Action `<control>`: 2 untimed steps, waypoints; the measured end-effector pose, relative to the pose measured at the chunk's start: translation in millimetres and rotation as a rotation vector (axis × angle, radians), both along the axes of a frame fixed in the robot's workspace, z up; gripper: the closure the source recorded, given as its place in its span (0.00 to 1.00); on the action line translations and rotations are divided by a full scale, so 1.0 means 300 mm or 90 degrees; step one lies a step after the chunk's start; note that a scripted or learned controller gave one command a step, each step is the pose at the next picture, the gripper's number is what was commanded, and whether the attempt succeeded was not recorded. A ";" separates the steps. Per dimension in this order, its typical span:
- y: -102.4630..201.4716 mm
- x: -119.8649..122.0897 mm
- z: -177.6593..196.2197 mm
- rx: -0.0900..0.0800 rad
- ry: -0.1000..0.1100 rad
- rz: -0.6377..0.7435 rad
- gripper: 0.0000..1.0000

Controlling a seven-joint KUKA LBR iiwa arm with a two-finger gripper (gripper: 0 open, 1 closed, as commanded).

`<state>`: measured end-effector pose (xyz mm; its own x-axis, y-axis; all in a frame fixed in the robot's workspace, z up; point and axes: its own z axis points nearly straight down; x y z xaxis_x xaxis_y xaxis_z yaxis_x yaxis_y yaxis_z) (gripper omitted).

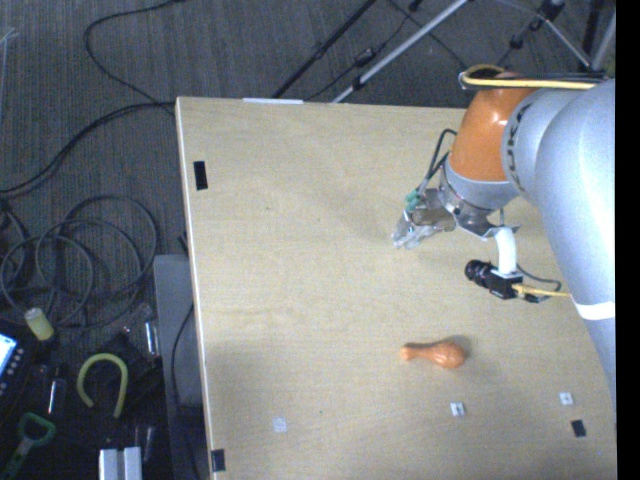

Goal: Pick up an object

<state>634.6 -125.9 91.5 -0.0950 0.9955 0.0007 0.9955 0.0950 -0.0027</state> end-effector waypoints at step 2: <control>0.040 0.112 -0.026 -0.002 -0.001 0.090 0.00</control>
